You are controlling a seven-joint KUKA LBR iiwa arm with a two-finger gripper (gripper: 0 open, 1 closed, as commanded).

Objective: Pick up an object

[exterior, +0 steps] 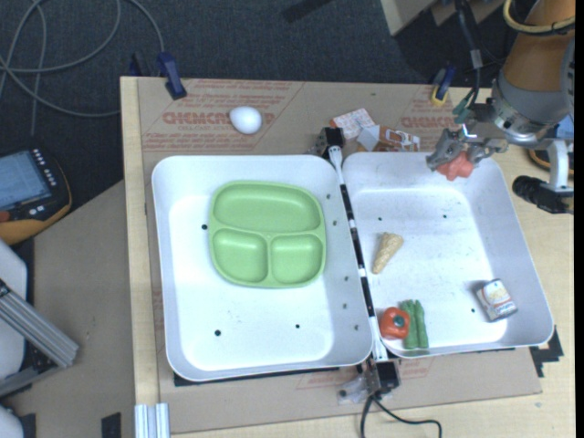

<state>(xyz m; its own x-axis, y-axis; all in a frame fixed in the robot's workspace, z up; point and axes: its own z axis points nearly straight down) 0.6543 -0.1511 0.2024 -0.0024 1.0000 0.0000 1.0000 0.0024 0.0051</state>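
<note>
The tool (459, 156) is gripping a red object (458, 165) over the right bin's (520, 245) far edge; lifting clear seems next.

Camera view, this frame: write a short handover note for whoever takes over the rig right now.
Gripper: at the far edge of the right bin, raised, shut on a red object between its fingers.
In the right bin: cream cone-shaped piece, tomato and green vegetable toy, small box.
Left bin: green divided plate.
On the bench: white egg-like object.
Done: the pick looks made.
Left: confirm the grip holds.
</note>
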